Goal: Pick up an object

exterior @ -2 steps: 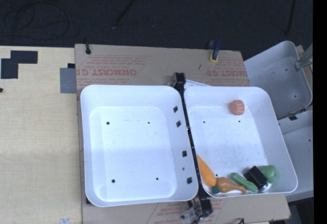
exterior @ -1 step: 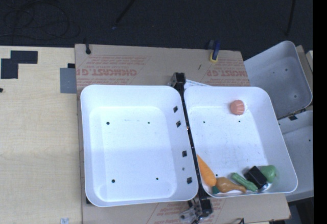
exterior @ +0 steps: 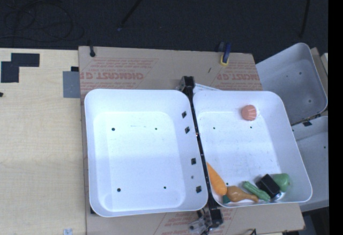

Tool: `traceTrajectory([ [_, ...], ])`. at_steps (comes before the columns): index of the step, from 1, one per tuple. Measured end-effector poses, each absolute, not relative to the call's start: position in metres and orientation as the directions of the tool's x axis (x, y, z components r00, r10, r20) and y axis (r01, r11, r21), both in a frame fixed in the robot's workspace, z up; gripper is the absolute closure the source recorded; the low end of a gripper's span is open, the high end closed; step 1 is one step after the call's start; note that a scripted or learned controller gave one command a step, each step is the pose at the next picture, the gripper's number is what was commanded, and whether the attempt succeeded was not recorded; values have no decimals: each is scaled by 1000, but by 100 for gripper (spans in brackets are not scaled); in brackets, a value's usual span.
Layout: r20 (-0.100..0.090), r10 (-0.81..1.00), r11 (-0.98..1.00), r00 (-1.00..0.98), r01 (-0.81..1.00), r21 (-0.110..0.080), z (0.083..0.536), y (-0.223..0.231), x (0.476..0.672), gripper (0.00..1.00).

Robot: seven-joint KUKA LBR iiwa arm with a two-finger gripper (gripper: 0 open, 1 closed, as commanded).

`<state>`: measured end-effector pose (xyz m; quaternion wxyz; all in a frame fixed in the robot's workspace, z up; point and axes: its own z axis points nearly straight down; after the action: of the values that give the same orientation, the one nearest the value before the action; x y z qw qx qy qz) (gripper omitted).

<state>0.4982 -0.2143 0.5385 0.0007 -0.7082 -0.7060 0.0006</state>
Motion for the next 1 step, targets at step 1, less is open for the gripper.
traceTrajectory([
  [1,0,1000,3,-3,1000,-4,547,-213,501,100],
])
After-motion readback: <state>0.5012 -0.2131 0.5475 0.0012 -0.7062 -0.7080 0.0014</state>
